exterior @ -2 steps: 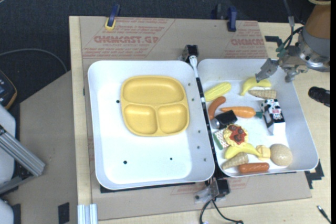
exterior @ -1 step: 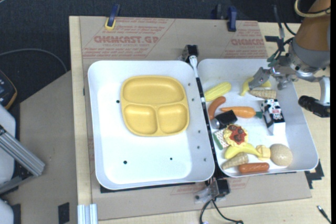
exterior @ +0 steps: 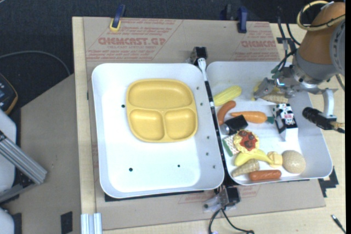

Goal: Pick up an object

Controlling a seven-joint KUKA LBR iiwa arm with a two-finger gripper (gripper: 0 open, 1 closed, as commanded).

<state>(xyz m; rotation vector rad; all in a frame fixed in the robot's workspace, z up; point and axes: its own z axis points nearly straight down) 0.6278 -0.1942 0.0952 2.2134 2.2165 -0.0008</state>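
The right bin [exterior: 307, 142] holds several toy foods: a corn cob [exterior: 226, 95], a red sausage [exterior: 224, 112], an orange carrot [exterior: 250, 116], a pizza slice [exterior: 245, 141], a banana [exterior: 254, 158], a second sausage [exterior: 264, 175] and a tan roll [exterior: 293, 161]. A black-and-white item [exterior: 284, 117] lies near the middle right. My gripper [exterior: 272, 88] hangs over the bin's far part, right above a pale tan piece [exterior: 275, 99]. I see nothing clearly gripped.
The left bin [exterior: 109, 134] carries a yellow divided plate [exterior: 162, 108]. A black divider rail [exterior: 211, 112] runs between the bins. The arm's grey wrist [exterior: 315, 66] and a black attachment [exterior: 318, 117] overhang the right bin's right side. Clamps sit at the bench's far edge.
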